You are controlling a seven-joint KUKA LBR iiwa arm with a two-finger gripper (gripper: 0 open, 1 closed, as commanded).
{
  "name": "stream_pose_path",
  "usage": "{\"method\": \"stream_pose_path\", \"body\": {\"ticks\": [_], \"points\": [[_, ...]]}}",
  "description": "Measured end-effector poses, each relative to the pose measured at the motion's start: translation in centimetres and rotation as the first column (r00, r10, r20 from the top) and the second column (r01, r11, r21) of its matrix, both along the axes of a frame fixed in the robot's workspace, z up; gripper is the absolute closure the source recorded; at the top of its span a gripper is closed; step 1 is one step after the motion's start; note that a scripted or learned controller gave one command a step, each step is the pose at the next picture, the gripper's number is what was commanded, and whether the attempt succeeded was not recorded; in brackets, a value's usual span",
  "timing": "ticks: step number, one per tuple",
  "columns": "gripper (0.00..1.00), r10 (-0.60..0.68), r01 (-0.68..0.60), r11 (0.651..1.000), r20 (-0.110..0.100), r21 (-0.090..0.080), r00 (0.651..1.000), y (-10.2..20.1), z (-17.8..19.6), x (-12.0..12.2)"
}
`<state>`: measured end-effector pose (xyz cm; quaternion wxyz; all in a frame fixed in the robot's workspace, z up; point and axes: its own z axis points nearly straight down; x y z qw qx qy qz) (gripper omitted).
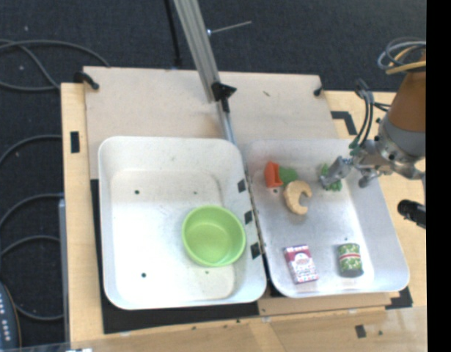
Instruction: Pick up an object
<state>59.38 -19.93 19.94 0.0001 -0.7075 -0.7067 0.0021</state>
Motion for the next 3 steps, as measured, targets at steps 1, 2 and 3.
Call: {"method": "stream_pose_path", "body": {"ticks": [1, 2, 3], "points": [[0.0, 0.001, -0.001, 1.0, 0.0, 0.001, 1.0, 0.7, -5.7, 0.2], [0.0, -0.002, 0.002, 1.0, 0.001, 0.0, 1.0, 0.6, -10.1, 0.1], [1.0, -0.004, 0.004, 1.0, 0.008, 0.0, 1.0, 0.5, -8.7, 0.3]]}}
